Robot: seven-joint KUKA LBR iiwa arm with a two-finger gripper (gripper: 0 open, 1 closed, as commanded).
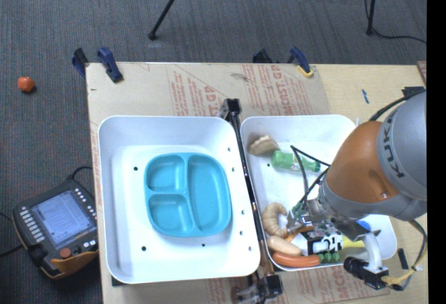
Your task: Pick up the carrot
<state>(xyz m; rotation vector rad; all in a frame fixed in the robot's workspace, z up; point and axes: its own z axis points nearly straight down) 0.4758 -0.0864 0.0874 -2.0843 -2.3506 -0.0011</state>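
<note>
Camera view: gripper [311, 224] low in right bin [334, 125], beside carrot [295, 233]; grip state unclear.

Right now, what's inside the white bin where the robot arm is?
The right bin holds toy food: a beige piece, a green one, a curled tan one and an orange sausage shape. The arm covers the rest, so more may hide underneath.
</note>
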